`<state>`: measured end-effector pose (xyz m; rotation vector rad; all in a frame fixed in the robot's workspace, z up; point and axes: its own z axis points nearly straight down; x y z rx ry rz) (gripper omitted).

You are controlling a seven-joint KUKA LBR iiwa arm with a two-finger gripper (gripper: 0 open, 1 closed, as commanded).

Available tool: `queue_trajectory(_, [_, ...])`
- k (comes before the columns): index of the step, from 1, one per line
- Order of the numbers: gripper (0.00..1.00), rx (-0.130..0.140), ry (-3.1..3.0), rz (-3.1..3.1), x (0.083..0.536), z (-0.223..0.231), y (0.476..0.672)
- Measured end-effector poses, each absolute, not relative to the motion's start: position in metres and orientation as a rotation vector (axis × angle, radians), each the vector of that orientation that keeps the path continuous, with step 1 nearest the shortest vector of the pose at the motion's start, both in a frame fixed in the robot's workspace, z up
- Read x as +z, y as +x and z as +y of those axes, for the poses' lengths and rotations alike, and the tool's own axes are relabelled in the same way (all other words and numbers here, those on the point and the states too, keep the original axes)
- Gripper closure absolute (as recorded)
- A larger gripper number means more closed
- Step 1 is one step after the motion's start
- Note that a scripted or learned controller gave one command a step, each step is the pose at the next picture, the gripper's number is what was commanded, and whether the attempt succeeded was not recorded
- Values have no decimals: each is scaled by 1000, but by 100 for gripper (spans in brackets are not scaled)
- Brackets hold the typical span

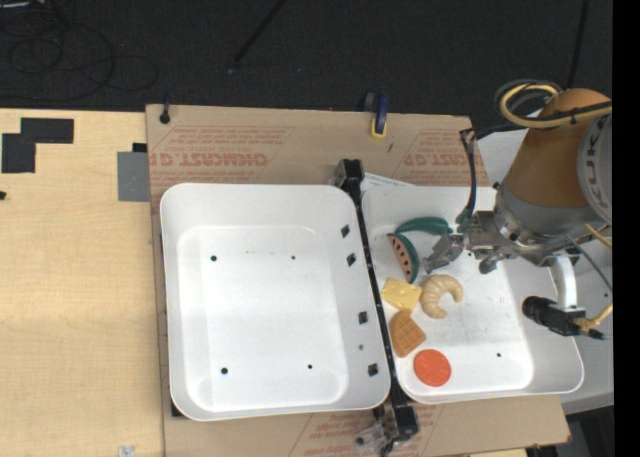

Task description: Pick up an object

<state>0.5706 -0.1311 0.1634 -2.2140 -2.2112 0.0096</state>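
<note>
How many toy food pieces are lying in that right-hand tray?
5: watermelon slice at top, cheese wedge below it, croissant beside that, brown cracker lower, orange disc lowest. The arm may hide more.

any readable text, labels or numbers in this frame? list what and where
Red print on the cardboard sheet under the bins, behind the left bin: upside down and blurred, not readable.
More red print on the cardboard behind the right bin, near the blue clamp: blurred, not readable.
Red print on the cardboard's front edge: too small to read.
Nothing readable on the bins or the toy food.
</note>
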Motion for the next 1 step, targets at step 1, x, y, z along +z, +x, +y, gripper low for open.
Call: queue_trajectory(1, [0, 3, -2220, -2221, 96, -86, 597])
